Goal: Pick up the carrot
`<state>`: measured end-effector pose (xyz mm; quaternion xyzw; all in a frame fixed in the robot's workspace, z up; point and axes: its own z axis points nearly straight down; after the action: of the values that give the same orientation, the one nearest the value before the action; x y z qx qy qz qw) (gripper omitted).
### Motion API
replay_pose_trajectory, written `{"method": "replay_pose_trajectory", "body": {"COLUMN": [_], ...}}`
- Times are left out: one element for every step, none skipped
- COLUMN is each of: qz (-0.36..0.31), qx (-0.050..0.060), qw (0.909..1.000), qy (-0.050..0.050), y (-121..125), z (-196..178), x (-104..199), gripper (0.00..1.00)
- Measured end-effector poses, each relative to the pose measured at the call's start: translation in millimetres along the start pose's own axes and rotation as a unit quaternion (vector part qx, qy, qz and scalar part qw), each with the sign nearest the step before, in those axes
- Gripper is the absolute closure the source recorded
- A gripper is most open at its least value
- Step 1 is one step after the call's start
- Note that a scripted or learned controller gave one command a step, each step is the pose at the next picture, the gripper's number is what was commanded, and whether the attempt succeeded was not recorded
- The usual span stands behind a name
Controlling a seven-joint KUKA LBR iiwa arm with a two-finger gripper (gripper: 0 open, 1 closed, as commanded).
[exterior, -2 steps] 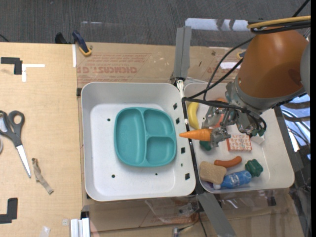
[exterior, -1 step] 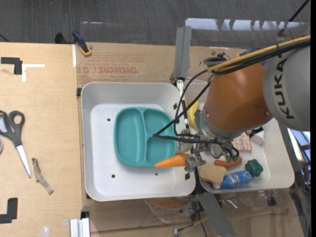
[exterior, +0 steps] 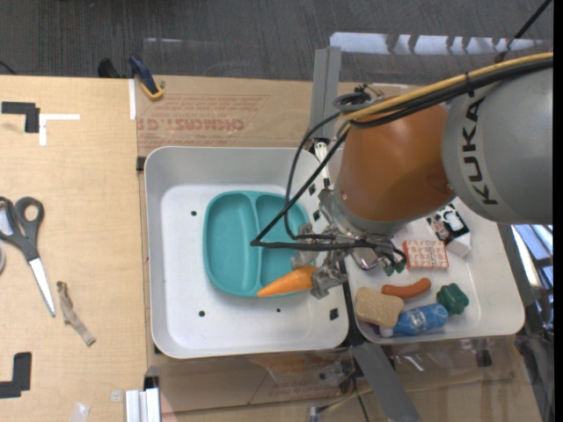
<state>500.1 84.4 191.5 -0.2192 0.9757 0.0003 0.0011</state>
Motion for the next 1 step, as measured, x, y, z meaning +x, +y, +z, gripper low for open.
{"method": "replay_pose_trajectory", "body": {"qz": [-0.072], "qx": [0.0], "qw": [0.9974], "qy": [-0.001], "y": [-34.6], "z": [-82.3], "x": [26.4], "gripper": [1.0]}}
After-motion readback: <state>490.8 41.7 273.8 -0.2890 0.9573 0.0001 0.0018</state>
